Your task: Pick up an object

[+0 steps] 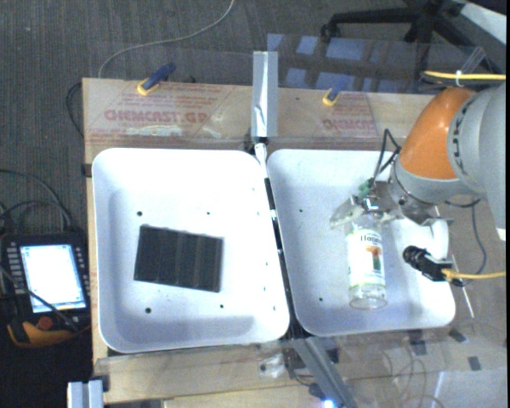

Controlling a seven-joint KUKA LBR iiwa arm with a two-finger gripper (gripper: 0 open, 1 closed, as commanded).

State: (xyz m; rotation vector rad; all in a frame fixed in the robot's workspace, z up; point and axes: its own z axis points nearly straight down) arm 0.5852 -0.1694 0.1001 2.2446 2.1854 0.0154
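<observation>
A clear plastic bottle with a white and orange label lies lengthwise in the right white bin, its base toward the front edge. My gripper hangs low over the bottle's far end, right at its neck, and hides the cap. The grey arm with its orange band reaches in from the right above the bin's back right corner. A flat black rectangular pad lies in the middle of the left white bin, far from the gripper.
A black connector with a yellow cable sits on the arm beside the bottle. A metal post stands at the back between the bins. A lit handheld pendant rests on the floor to the left.
</observation>
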